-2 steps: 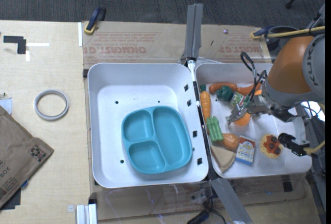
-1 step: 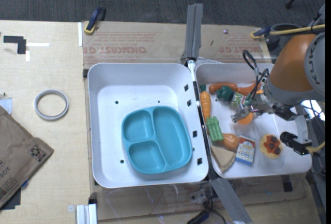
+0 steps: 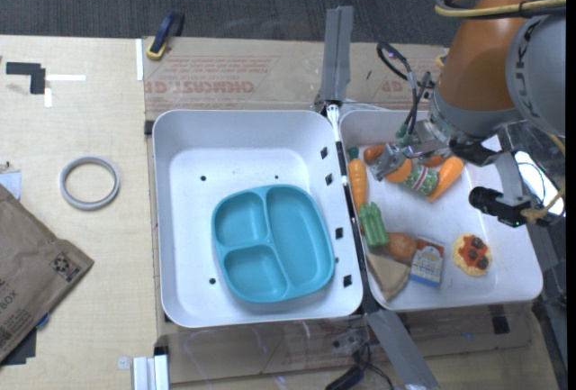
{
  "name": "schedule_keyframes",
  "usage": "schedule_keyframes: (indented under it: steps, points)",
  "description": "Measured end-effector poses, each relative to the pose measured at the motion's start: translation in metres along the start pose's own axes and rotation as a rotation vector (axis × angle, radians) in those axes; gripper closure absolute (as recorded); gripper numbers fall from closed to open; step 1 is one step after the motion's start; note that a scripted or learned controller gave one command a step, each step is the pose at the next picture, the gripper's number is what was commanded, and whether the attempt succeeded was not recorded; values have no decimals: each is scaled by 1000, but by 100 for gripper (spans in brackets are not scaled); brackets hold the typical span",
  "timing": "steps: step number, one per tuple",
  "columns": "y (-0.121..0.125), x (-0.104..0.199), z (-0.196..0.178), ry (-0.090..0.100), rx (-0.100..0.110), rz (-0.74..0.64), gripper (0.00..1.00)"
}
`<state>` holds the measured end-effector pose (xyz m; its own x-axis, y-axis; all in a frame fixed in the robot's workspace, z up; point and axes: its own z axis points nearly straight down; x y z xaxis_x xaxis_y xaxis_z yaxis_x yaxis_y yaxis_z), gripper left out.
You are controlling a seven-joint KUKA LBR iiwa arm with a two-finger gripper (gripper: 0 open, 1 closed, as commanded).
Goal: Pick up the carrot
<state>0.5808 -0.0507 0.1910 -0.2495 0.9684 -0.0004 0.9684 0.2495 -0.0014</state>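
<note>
The carrot (image 3: 358, 184) is a slim orange piece lying lengthwise against the left wall of the right bin (image 3: 513, 285). My gripper (image 3: 394, 161) hangs low over the upper middle of that bin, a short way to the right of the carrot's top end. It sits right at a green, white and orange object (image 3: 434, 178) that lies aslant. From this angle I cannot see anything held in the gripper.
The right bin also holds a green piece (image 3: 373, 224), a brown-orange item (image 3: 402, 246), a small blue and white box (image 3: 427, 264), a tan wedge (image 3: 387, 276) and a round tart (image 3: 472, 253). A blue divided plate (image 3: 272, 241) lies in the left bin (image 3: 180, 199).
</note>
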Motion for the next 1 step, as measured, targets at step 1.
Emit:
schedule_keyframes:
  steps: [1]
  points:
    - [60, 35, 0, -1, 1, 330, 100]
